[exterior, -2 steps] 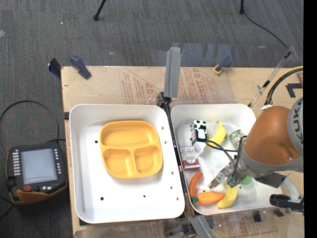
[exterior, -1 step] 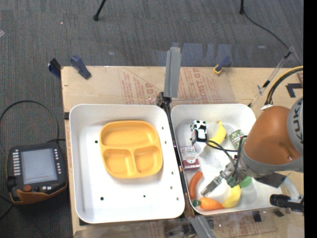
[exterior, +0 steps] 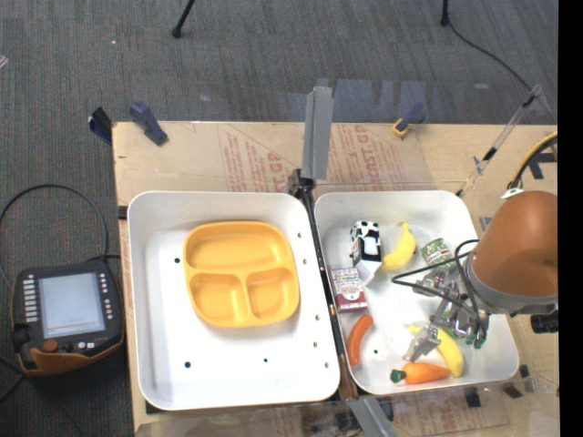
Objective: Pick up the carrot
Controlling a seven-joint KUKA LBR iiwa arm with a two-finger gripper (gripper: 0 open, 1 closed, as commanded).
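Observation:
The carrot (exterior: 425,373), orange with a green top at its left end, lies flat at the near edge of the right bin (exterior: 383,203). My gripper (exterior: 453,321) hangs over the bin's right side, just above and to the right of the carrot. Directly under the gripper is a yellow banana-like toy (exterior: 446,352), which lies against the carrot's far side. The orange-banded wrist (exterior: 517,253) covers the bin's right wall. I see nothing held in the gripper.
The right bin also holds a red-orange sausage-shaped toy (exterior: 359,339), a pink carton (exterior: 348,289), a black-and-white carton (exterior: 366,240), a second banana (exterior: 400,247) and a green can (exterior: 434,251). The left bin (exterior: 155,335) holds a yellow divided plate (exterior: 242,272).

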